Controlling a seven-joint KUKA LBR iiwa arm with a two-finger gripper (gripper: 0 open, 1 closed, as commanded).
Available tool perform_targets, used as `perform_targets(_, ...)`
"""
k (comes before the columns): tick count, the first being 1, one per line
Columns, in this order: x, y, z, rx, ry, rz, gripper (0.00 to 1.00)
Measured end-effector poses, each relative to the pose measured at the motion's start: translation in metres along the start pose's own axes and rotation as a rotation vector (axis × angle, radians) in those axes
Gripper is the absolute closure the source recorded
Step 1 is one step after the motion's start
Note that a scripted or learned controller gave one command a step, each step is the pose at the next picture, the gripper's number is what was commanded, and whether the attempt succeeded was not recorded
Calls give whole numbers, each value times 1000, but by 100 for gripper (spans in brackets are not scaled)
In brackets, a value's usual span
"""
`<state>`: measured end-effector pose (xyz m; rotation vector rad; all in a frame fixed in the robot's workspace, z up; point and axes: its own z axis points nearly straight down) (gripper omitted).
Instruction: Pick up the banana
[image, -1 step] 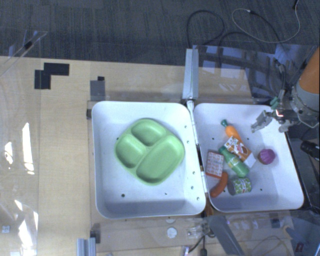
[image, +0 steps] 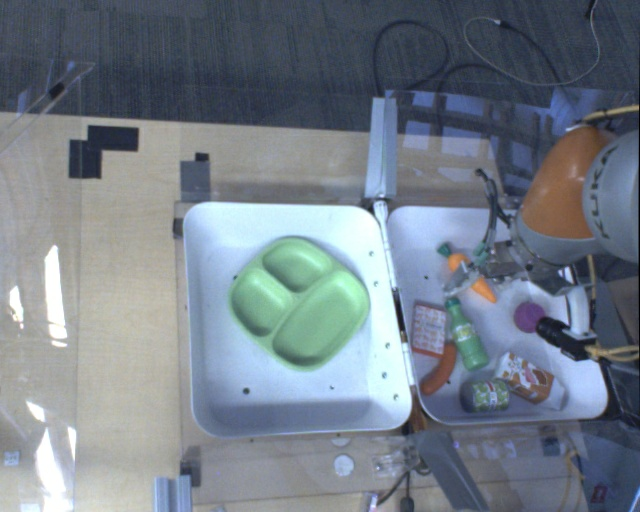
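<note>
The arm (image: 585, 195) covers the right bin's (image: 420, 300) far corner and is cut off at the edge.

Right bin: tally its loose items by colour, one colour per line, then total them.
Right bin, what can be told apart:
Orange: 2, carrot-like pieces
Green: 2, bottle, can
Purple: 1, round item
Red-brown: 1, sausage
Printed red: 2, card, packet
Total: 8

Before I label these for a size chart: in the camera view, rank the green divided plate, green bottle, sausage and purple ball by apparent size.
1. Green divided plate, clearly largest.
2. Green bottle and sausage: too alike to rank.
3. Purple ball, smallest.
</note>
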<state>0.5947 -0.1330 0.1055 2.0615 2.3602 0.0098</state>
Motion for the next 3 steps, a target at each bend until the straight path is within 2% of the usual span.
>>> perform_targets(1, -2, 9, 18, 0, 0, 7, 0)
perform_targets(2, -1, 12, 5, -7, 0, 3, 100)
perform_targets(3, 51, 34, -114, 0, 0, -16, 100)
